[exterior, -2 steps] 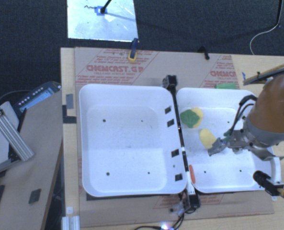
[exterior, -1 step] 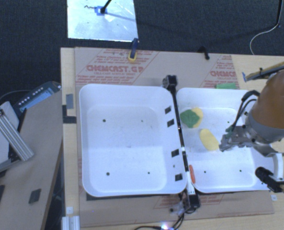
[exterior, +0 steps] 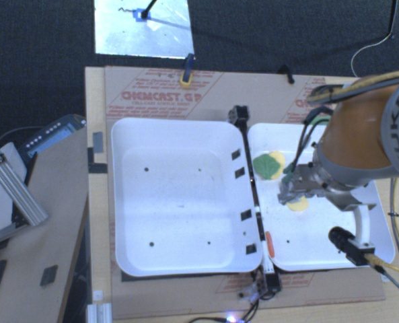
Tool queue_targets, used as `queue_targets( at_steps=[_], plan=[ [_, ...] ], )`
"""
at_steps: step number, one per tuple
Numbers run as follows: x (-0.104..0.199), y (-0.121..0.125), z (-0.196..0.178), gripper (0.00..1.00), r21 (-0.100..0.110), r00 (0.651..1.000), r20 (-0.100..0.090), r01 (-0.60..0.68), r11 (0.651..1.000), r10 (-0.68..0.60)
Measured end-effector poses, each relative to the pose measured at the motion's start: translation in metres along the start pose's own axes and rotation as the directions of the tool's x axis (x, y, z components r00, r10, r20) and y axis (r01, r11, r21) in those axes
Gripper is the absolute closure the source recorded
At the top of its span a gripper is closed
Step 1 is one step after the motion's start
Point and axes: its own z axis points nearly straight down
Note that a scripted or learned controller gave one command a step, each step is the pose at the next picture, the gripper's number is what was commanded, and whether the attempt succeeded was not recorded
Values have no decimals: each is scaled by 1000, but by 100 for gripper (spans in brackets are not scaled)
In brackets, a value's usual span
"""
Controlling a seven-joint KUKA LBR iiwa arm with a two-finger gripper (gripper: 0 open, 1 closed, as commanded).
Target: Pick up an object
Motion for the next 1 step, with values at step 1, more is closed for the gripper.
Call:
queue_targets(
  at_steps=[1],
  plan=[
    [69,2,-133,100,-9,1000,-2,-1,1000,1]
  ],
)
